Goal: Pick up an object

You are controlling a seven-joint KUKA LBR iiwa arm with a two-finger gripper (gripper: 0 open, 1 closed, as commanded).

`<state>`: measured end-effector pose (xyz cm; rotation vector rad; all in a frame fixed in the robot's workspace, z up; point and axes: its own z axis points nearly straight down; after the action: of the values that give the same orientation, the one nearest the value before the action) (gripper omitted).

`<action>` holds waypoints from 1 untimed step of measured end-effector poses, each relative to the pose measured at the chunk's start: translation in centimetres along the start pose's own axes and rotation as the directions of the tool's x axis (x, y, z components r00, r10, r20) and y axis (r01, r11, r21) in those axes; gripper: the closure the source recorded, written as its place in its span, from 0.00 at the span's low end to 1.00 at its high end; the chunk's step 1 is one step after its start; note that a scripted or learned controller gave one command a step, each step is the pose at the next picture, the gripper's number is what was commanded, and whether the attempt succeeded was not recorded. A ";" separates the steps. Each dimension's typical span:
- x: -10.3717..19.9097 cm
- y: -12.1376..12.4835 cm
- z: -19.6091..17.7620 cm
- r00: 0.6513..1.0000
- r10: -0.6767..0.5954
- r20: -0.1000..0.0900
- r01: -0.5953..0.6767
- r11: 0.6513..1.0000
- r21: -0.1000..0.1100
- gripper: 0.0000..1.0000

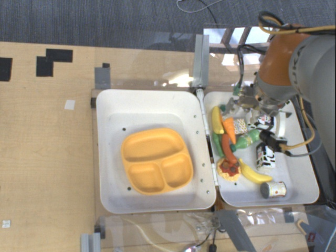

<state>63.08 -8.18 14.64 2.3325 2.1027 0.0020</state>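
White moulded plastic is what you see first from the overhead camera: two shallow bins with rounded corners sit side by side on a pale wood-grain bench, the left bin [107, 156] and the right bin [307, 185] parted by a grey metal strip. In the left bin lies a smooth yellow-orange plate [156, 160], a rounded square pressed into three compartments, one long at the top and two smaller below. Your candidate objects all crowd the right bin. Along its left wall lies a glossy yellow banana [217, 119], with an orange carrot [229, 128] tapering beside it and a reddish sausage-like piece [227, 147] below that. A green bottle-shaped toy [245, 139] lies tilted across the middle. Lower down, a flat round pizza slice piece [229, 169] with red topping touches a second curved banana [254, 174]. A black-and-white patterned carton [265, 156] stands near it, and a grey metal can [273, 189] lies on its side near the front wall. The arm, matte grey with an orange band, comes in from the right, and its gripper [251, 109] hangs over the bin's upper middle, among cables. You cannot tell from here how its pincer stands.
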 end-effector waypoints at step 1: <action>-0.2 0.9 3.8 0.996 0.089 -0.001 -0.089 0.996 -0.005 0.00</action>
<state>64.00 -8.48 10.81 2.4214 1.9952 0.0078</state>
